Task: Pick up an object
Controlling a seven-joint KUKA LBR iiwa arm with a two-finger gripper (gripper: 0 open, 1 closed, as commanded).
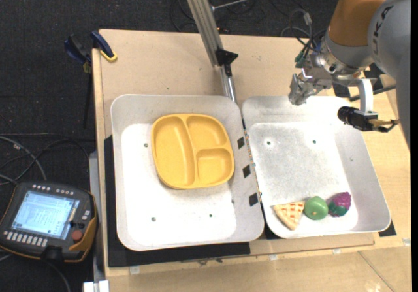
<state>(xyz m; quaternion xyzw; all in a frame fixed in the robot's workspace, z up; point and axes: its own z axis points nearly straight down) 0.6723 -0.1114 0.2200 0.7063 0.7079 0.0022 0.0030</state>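
The gripper (299,93) is seen over the far rim of the right bin (307,153); whether anything is clamped cannot be told. Three candidates are ranged along the bin's near wall: a waffle wedge (289,213), a green fruit (316,208) and a purple fruit (339,203). From the gripper they are found at about 6 o'clock, well apart. The row's long axis is judged to run from 8 to 2 o'clock

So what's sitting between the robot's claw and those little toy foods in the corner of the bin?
Nothing. In the camera view, only the bin's bare white floor stretches from the gripper down to the waffle piece, green fruit and purple fruit.
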